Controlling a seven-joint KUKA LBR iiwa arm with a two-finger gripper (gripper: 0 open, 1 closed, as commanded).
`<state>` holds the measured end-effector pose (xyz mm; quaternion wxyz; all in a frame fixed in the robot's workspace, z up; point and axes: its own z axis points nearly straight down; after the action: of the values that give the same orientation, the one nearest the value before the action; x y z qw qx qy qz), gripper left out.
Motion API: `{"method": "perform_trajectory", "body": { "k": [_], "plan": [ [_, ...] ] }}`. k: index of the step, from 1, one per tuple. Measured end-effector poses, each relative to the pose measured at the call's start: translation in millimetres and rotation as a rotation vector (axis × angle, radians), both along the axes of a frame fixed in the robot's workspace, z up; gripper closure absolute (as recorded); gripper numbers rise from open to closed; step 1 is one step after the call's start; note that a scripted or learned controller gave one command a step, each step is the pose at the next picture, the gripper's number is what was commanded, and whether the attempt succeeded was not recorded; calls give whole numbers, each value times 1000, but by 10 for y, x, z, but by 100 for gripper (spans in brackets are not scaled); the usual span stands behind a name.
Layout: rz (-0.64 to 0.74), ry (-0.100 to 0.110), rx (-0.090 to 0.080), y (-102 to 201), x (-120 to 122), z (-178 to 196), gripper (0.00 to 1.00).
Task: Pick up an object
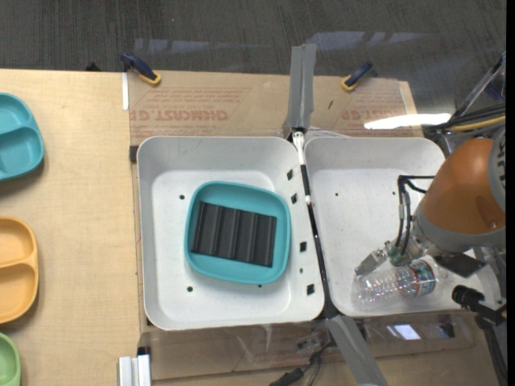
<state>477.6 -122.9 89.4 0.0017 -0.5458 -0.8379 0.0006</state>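
A clear plastic bottle (396,284) lies on its side near the front wall of the right bin (354,175). My gripper (392,256) hangs low over the bottle's upper side, touching or almost touching it, and the orange-banded arm (467,191) reaches in from the right. A teal tray (237,233) with a black ribbed insert sits flat in the middle of the left bin (161,175).
On the wooden bench to the left lie a teal divided plate (16,147), an orange plate (14,270) and the edge of a green one (6,362). Cardboard (209,107) with two clamps lies behind the bins. A cable (402,207) runs beside the wrist.
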Motion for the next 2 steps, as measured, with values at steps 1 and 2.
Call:
{"method": "perform_trajectory", "body": {
  "k": [1, 2],
  "plan": [
    [-79, -2, -2, -769, 239, 323, 0],
    [39, -2, 0, -767, 7, 5, 0]
  ]
}}
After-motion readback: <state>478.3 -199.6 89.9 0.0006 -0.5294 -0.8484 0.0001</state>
